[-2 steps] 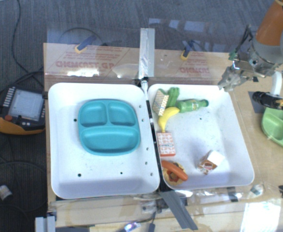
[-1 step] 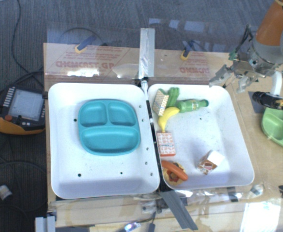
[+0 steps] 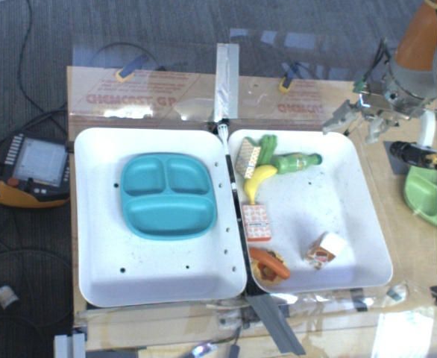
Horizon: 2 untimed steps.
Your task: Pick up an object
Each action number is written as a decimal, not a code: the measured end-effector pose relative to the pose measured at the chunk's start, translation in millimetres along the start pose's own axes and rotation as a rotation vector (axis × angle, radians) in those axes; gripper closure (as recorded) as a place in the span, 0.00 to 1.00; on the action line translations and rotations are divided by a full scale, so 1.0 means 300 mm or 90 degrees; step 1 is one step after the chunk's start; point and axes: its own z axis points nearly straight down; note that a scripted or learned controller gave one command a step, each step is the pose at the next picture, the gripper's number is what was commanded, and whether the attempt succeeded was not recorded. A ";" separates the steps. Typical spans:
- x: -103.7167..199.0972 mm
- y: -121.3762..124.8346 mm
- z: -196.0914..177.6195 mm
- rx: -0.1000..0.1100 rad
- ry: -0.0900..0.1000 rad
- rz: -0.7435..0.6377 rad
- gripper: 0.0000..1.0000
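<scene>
My gripper (image 3: 354,125) hangs open with nothing between its fingers, over the far right corner of the right bin (image 3: 368,222). In that bin, along its left side, lie a green bottle (image 3: 297,161), a yellow banana (image 3: 257,179), a green vegetable (image 3: 266,145) and a pale ridged piece (image 3: 247,156). Farther forward are a pink and white box (image 3: 256,221), an orange hot dog (image 3: 269,265) and a small white and brown carton (image 3: 323,250). The bottle is the thing nearest the gripper, a little to its left and nearer the camera.
A teal divided plate (image 3: 166,196) lies in the left bin (image 3: 99,267). A green object (image 3: 424,190) sits on the bench right of the bins. A control pendant (image 3: 30,170) rests on the floor at the left. Cardboard (image 3: 151,95) lines the back.
</scene>
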 end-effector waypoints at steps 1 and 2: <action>0.129 0.005 0.350 0.000 0.001 -0.161 0.00; 0.068 0.020 0.468 -0.002 0.003 -0.147 0.00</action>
